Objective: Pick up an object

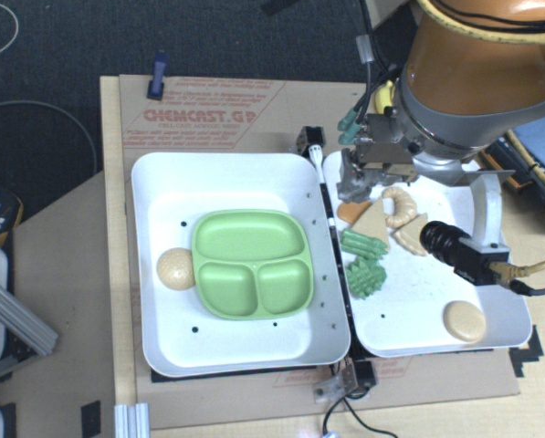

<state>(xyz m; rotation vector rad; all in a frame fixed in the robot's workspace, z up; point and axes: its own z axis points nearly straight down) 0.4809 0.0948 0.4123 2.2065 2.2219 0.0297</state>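
Hanging over the far left corner of the right bin [409,310], the claw [356,182] gives us no clear look, so we cannot tell whether it is apart or together. Just in front of it lie an orange wedge [350,213] and a tan wedge [372,220], touching, with a pale curled piece [402,210] beside them. Green ridged pieces [364,267] hug the bin's left wall, and a round beige disc [464,320] rests near its front right corner. Over in the left bin [162,199] we see a green divided plate [252,263], another beige disc [174,268] touching its left edge.
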